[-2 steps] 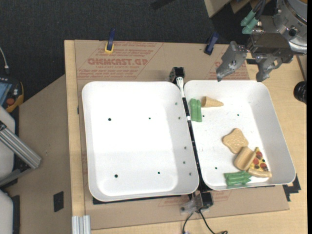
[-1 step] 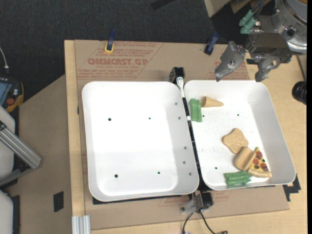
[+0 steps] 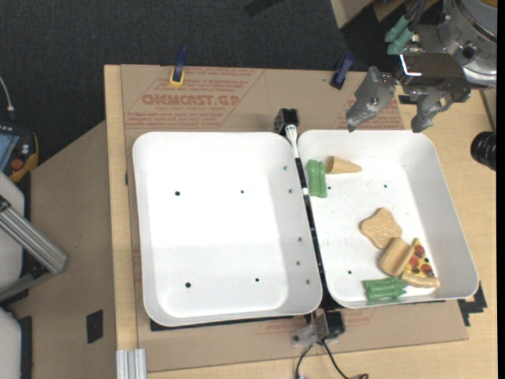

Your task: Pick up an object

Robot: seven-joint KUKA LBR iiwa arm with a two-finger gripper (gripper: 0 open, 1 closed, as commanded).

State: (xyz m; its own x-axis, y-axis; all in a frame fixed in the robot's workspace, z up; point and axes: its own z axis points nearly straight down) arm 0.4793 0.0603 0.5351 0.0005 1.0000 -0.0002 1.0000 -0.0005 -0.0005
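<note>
Nearest the camera, a black clip (image 3: 327, 326) with trailing wires sits at the front edge where my two bins meet, and part of its cable runs out of the picture. In the right bin (image 3: 442, 184), near its front rim, lies a green piece (image 3: 384, 290), its shape hard to read. Just behind it a pizza slice (image 3: 417, 265) lies touching a tan bread-like piece (image 3: 392, 255), and a toast-shaped piece (image 3: 380, 226) sits just beyond them. Farther back, a green stick (image 3: 316, 178) lies along the bin's left wall, with a small cone (image 3: 341, 165) just beside it. The left bin (image 3: 213, 227) shows a few dark dots on its white floor.

My gripper (image 3: 389, 115) hangs above the right bin's far rim, its two fingers spread apart and pointing down, with nothing between them. My wrist is cut off by the picture's top right corner, so little of my arm can be made out.

The bins rest on a brown cardboard sheet (image 3: 197, 93) with red lettering, held by blue clamps (image 3: 179, 67) at the back. Dark floor lies beyond, and at the left edge some equipment is cropped and unclear.
</note>
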